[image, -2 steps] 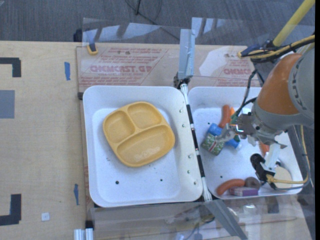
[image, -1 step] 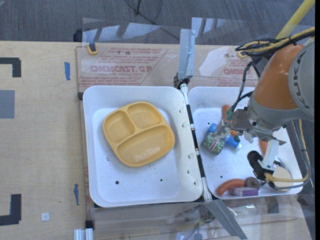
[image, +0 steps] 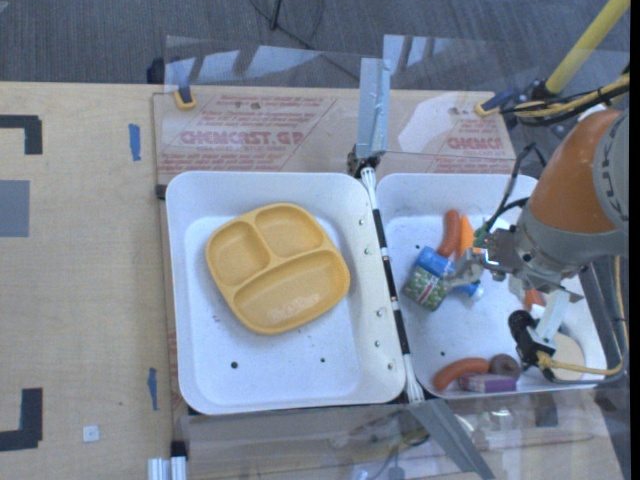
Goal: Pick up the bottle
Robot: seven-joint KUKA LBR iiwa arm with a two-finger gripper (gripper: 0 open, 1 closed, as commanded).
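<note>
**Tool at the bottle, grip unconfirmed**

Right bin [image: 420,353]: bottle [image: 428,278] lying tilted near the left-centre of the floor, blue cap up toward the far side, green label below. Just beside it on the right, the tool [image: 470,273], reaching in from the arm's grey wrist under the orange band. Metal parts touching or nearly touching the bottle's side, but too small and cluttered to tell whether apart, together, or clamped on it. Cannot tell the tool's state.

Close neighbours: an orange carrot-like piece [image: 456,232] just behind the bottle, a red sausage-shaped toy [image: 460,372] and a small purple item [image: 492,382] along the near wall. Left bin [image: 190,268] holding only a yellow divided plate [image: 278,266], well apart from the action.

Likely risks, judged from this layout:
- Bottle round and lying slanted, so prone to rolling or squirting out under an off-centre pinch.
- Grasp near the cap end liable to tip the heavier body down on lift.
- Orange piece near enough to be caught or nudged along.
- Dangling cable by the wrist possibly snagging on the bin contents.
</note>
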